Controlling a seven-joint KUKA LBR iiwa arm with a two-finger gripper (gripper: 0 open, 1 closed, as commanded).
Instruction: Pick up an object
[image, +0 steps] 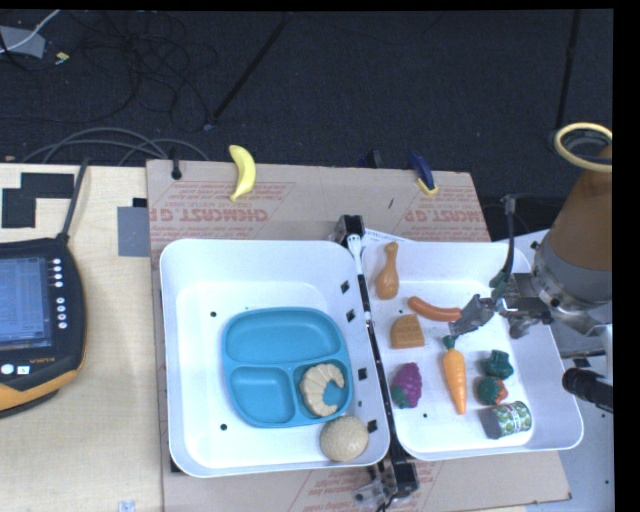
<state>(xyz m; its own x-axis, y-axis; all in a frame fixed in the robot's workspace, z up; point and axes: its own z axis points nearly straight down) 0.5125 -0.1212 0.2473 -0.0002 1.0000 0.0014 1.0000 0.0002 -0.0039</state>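
Note:
The right white bin (560, 440) holds several toy foods. Among them are a drumstick (387, 270), a red-orange sausage (430, 308), a brown wedge (406, 331), a carrot (455, 381), purple grapes (406, 384), a green piece (498, 363), a red and green piece (489, 391) and a small can (508, 420). My gripper (463, 327) reaches in from the right and hangs low over the bin. It sits just above the carrot's top and beside the sausage's right end. I see nothing held in it.
The left white bin (190, 290) holds a blue divided plate (270, 360) with a croissant (323, 388), and a round tan bun (344, 438). A yellow banana (241, 170) and a blue clamp (424, 172) lie on the cardboard behind. A teach pendant (35, 320) sits far left.

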